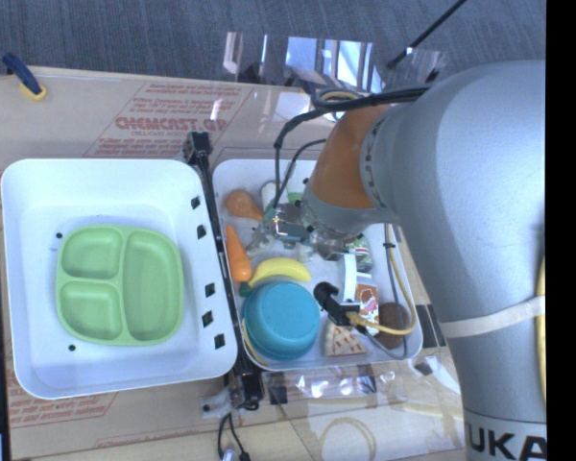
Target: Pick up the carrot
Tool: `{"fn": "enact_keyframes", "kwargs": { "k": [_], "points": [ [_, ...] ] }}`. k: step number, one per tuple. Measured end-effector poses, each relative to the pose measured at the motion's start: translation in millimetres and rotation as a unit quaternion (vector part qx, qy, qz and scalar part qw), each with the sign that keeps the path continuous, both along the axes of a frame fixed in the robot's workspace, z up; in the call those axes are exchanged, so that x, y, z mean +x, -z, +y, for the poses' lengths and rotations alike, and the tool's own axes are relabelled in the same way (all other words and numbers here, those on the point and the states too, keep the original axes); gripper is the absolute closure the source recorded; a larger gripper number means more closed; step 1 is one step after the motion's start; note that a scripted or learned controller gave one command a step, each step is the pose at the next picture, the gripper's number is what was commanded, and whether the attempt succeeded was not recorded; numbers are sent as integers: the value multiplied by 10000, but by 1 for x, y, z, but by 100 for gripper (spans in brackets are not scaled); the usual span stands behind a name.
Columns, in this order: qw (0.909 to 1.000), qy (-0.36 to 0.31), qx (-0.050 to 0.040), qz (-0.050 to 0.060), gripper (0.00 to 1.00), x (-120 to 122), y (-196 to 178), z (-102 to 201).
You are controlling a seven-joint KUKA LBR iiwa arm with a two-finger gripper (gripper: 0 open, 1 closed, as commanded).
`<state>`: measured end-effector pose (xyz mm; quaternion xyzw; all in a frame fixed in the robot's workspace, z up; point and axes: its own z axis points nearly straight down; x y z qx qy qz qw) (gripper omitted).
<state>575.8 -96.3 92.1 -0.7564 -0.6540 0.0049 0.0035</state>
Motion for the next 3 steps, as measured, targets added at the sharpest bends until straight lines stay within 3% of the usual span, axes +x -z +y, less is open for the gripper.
{"fn": "enact_keyframes", "kwargs": {
  "k": [2,3],
  "points": [
    [10000,0,0,0,0,0,0,0],
    [9799,1993,-13,-42,0,-7,0,1]
  ]
}}
